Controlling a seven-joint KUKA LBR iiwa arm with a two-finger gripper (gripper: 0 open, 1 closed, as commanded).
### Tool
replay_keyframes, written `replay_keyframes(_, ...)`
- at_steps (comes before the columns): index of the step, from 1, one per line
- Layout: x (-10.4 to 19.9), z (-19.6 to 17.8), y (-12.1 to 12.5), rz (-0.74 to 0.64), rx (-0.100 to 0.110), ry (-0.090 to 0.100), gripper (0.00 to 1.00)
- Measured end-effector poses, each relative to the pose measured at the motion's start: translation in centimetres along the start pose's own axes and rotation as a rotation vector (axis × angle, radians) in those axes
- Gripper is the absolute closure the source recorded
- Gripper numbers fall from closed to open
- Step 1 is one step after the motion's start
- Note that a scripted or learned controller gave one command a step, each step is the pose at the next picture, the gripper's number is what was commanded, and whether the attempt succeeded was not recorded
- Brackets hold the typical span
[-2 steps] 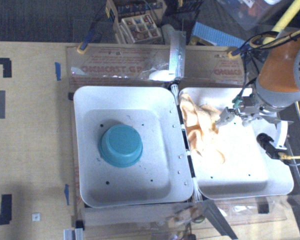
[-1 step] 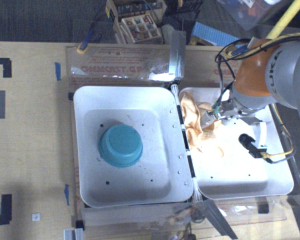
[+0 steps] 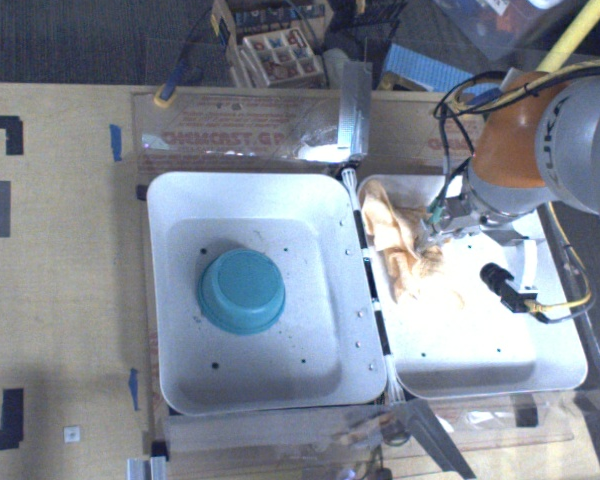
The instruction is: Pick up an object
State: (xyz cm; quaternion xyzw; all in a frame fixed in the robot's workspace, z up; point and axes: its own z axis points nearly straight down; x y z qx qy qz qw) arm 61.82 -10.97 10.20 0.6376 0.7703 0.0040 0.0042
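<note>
You have two white bins on the bench. In the left bin (image 3: 170, 228) a teal bowl (image 3: 242, 290) sits upside down, a little left of the middle of the floor, touching nothing else.

In the right bin (image 3: 480, 353) a pale orange cloth (image 3: 395, 243) lies crumpled along the left wall, running from the far corner toward the middle. Its right edge spreads out onto the bright floor, where glare washes out the outline.

The arm (image 3: 550, 148) comes in from the right, its orange band over the far right part of that bin. The gripper (image 3: 436, 230) is down at the cloth's right edge, right against the fabric. You can't tell from here whether the claw is spread, closed, or pinching any cloth; the tip is small and blends into the folds and the glare.

A black part of the wrist with a cable (image 3: 505, 286) hangs over the middle right of the bin floor, near side of the gripper.

Behind the bins, a clear plastic sheet (image 3: 245, 133) lies along the far edge of the bench.
</note>
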Motion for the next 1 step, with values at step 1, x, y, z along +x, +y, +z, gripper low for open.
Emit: replay_keyframes(1,2.40,-9.89,3.75,-0.041,0.012,0.001,1.00)
